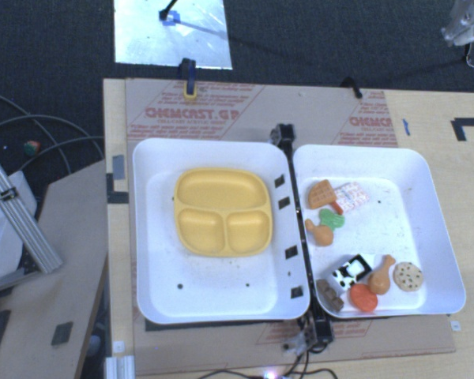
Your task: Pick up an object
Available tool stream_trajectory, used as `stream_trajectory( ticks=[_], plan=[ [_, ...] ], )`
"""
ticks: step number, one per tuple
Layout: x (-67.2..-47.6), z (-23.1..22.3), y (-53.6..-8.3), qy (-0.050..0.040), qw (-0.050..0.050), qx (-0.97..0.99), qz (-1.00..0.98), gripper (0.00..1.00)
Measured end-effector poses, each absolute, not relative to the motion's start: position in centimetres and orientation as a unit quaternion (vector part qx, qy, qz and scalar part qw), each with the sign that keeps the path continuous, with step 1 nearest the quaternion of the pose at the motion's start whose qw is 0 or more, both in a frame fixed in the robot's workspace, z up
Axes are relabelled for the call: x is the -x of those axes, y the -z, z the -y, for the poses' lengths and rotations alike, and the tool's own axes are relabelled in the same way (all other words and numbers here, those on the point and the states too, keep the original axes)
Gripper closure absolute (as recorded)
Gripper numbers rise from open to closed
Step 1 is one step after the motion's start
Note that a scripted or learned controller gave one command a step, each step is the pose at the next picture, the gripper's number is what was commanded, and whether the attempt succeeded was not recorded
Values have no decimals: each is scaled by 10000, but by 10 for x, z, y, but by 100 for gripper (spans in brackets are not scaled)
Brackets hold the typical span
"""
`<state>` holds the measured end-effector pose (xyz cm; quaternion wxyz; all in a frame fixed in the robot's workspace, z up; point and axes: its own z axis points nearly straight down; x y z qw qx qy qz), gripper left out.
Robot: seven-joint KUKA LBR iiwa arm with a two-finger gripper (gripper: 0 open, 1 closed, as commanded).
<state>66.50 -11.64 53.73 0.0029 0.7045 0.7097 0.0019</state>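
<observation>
Overhead, the arm (pixel 466 18) hangs blurred at top right; its jaws' state cannot be told.

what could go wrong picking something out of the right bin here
1. The small toys sit crowded in the right bin: the drumstick, red piece and black-and-white block touch or nearly touch, so a grasp may catch two or nudge neighbours.
2. The grey piece lies against the bin's inner wall, leaving little room beside it.
3. The cookie lies flat, so a grasp may slip off.
</observation>
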Motion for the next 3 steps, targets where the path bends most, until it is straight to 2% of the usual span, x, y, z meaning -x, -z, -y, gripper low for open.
stream_trajectory(
  ticks=[1,2,3],
  plan=[
    [-635,24,-536,-23,1,-7022,-7120,100],
    [-572,69,-536,-5,6,-7080,-7063,100],
    [-553,-13,-527,-15,-1,-7027,-7114,100]
  ],
)
